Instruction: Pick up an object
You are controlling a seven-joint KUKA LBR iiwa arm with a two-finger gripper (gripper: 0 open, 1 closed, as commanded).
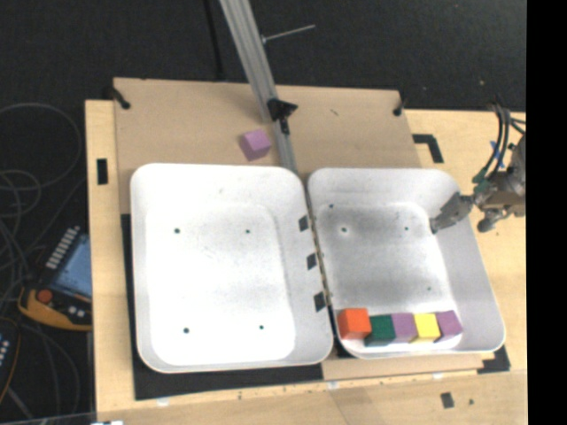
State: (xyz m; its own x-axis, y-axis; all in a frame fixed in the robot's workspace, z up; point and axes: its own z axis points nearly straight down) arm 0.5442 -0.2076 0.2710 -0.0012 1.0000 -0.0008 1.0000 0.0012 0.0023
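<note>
**A:** Which one should it go for?

**B:** Start nearest us. Five small cubes stand in a row along the near wall of the right-hand shallow white plastic bin (381, 237): a small orange cube (355, 321), a small green cube (382, 328), a pale purple cube (404, 326), a small yellow cube (427, 326) and a darker purple cube (448, 322). Each touches its neighbour.

**A:** So there's no room between them.

**B:** None that I can see. I'd take an end cube, since the orange cube has a free face on its left and the darker purple cube has one on its right. I'd close from near to far across the cube, not along the row. Whether there's a gap between the cubes and the bin wall, I can't tell, so it should come down slowly and stay square to the row.

**A:** And where is the robot's grey two-finger gripper (447, 213)?

**B:** Farther back, over the right side of the same bin near its far right corner, and well apart from the row. I can't tell whether it's spread or pressed together. It holds nothing that I can see.

**A:** Is there anything beyond that?

**B:** A lone purple cube (255, 144) sits on the brown bench board (354, 113) past the far rim of the other bin, just beside a slanted aluminium rail (252, 51). It stands free on every side, which suits a grasp. It's also the farthest thing from the arm's side, so I'd judge the row the safer choice
</note>
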